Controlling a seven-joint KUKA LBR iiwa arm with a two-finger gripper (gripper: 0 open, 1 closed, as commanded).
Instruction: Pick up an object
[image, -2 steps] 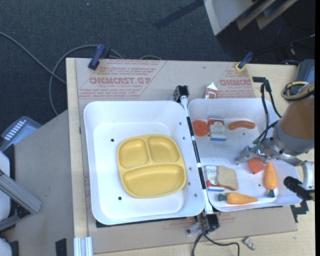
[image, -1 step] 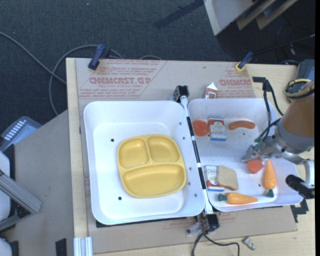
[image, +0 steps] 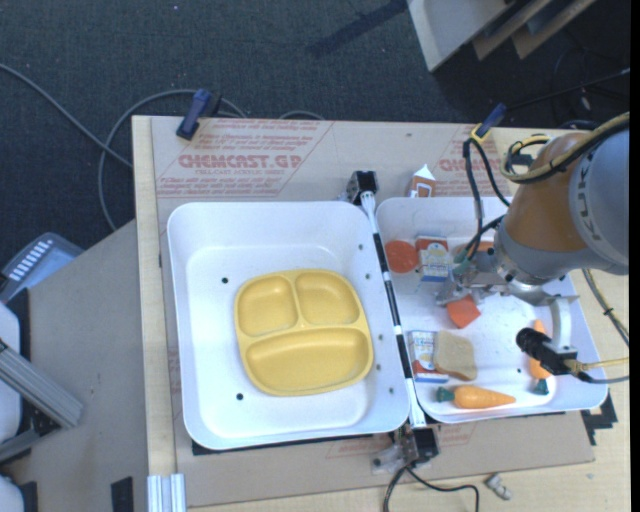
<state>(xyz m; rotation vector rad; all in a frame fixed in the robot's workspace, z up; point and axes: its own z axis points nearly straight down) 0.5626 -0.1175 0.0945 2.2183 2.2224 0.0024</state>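
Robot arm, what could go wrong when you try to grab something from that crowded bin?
The gripper sits low among tightly packed toys, so it might bump the small carton or the orange block instead of catching one cleanly. The round red piece lies close by too, so two things could get nudged together. The grab might simply slip and come up with nothing.

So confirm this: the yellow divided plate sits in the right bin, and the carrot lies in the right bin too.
Wrong on the plate. The camera view shows the yellow divided plate in the left bin; the carrot does lie in the right bin.
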